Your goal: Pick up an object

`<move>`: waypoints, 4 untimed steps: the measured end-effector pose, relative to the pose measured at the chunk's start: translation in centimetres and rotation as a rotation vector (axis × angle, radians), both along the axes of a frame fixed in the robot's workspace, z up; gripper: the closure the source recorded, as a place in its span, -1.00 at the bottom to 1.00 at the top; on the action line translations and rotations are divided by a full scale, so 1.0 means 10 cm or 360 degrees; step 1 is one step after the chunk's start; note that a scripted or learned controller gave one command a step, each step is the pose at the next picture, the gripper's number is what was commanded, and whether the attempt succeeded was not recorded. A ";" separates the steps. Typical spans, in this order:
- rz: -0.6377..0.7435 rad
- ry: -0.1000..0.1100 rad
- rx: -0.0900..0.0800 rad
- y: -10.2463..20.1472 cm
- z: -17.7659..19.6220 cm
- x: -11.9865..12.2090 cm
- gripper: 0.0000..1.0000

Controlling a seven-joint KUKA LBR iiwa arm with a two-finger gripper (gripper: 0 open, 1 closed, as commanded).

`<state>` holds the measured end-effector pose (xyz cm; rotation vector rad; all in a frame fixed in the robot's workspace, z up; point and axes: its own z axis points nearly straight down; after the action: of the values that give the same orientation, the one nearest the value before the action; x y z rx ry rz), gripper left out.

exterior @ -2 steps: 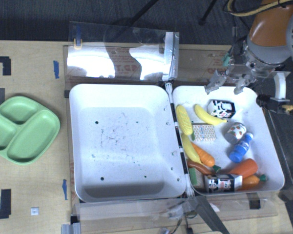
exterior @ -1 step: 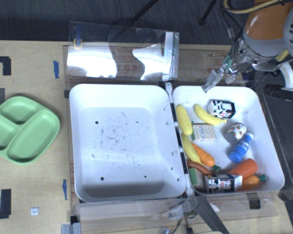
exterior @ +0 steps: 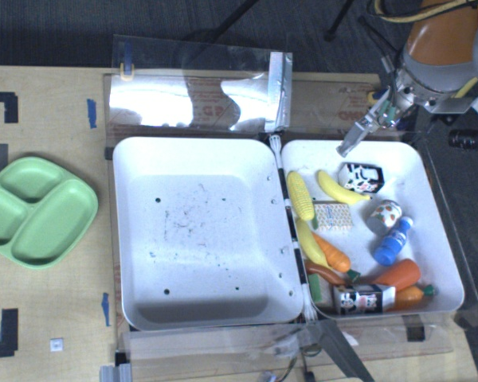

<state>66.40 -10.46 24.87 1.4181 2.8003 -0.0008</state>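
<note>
Claw (exterior: 352,142): slim, metallic | banana (exterior: 339,187): curved, smooth | corn (exterior: 301,195): ridged

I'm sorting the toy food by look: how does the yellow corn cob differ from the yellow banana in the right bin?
The yellow corn cob has a bumpy, kernelled surface; the yellow banana is smooth. The corn cob lies straight along the bin's left wall, while the banana curves and lies slantwise towards the middle. The corn cob's lower end touches other toys; the banana rests beside a black-and-white object. Both are yellow, elongated, and lie flat.

arm (exterior: 440,50): grey, orange band | yellow cable | hand (exterior: 354,142): grey, possibly metal
</note>
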 end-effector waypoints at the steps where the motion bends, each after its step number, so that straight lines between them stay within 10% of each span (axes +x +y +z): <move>1: 0.0302 -0.0001 0.0002 -0.13 -1.24 -0.04 -1.00; 2: 0.0300 -0.0013 0.0001 -0.10 -1.55 -0.11 -1.00; 3: 0.0297 -0.0016 0.0002 -0.11 -1.48 -0.11 1.00; 4: 0.0216 0.0004 0.0001 0.43 0.01 -0.11 1.00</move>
<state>65.32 -6.12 25.00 1.2255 2.8923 -0.0016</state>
